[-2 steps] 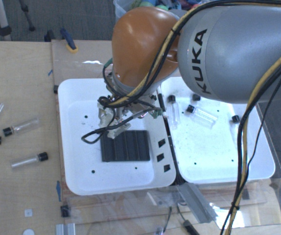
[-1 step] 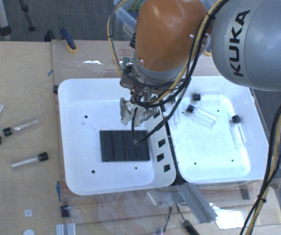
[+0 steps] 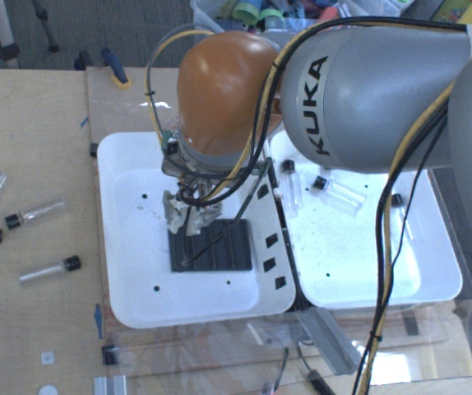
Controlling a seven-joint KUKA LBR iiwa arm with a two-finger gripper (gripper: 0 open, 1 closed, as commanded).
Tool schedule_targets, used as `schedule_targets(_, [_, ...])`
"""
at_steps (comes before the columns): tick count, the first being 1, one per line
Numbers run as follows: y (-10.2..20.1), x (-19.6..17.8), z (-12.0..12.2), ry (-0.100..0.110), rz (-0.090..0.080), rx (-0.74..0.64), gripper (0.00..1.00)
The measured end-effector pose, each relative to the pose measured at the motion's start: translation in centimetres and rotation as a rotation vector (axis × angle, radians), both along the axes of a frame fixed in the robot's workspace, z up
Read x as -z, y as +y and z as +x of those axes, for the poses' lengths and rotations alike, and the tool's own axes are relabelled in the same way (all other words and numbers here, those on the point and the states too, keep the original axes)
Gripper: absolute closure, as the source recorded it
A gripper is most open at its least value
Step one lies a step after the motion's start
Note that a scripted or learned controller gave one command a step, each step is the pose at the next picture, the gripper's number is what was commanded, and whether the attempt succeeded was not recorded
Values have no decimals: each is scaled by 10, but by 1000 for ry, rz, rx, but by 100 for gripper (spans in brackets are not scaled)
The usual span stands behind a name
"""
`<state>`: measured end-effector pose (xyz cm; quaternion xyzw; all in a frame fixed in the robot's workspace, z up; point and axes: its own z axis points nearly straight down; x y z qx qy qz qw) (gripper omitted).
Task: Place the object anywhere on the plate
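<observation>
**Tool over the dark plate**

Left bin (image 3: 129,295) holds a black plate (image 3: 219,249); the tool (image 3: 185,212) hangs just above its far-left corner, its grip impossible to tell. Right bin (image 3: 433,278) contains clear vials (image 3: 339,194), one black-capped.

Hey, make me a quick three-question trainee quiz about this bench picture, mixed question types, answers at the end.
1. True or false: the gripper is over the left bin.
2. The black plate lies in which bin: A left, B right?
3. Fill in: clear vials lie in the ___ bin.

Key: 1 true; 2 A; 3 right.
</observation>
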<state>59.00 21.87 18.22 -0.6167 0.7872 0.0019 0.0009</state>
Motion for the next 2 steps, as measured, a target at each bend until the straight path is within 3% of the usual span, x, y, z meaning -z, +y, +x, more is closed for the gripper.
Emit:
schedule_targets(1, [-5,1,-28,-2,1,-362,100])
schedule_targets(2, [8,-72,-70,-6,2,-796,100])
